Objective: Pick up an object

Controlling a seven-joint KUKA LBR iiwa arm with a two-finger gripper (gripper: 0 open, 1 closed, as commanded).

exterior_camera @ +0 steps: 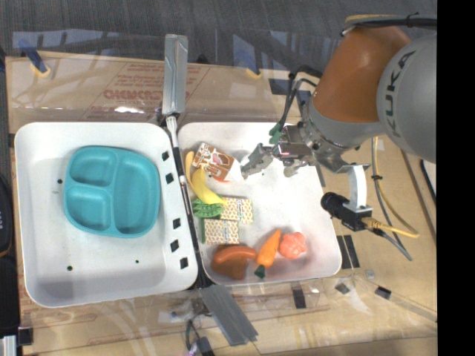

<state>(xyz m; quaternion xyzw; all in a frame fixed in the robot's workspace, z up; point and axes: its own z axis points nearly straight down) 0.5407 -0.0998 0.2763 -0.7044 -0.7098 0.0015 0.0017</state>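
Left bin (37, 221): one teal divided plate (113, 190), lying flat near the middle.

Right bin (312, 199), left side: carton with printed picture (215, 162) at the far end; yellow banana (200, 184) beside it; green vegetable (208, 209); two cracker-like squares (230, 221).

Right bin, near edge: brown sausage-shaped piece (232, 259), orange carrot (268, 249), pink-orange round fruit (292, 246), close together in a row.

Gripper (272, 159): over the far part of the right bin, just right of the carton; fingers spread apart, nothing between them.
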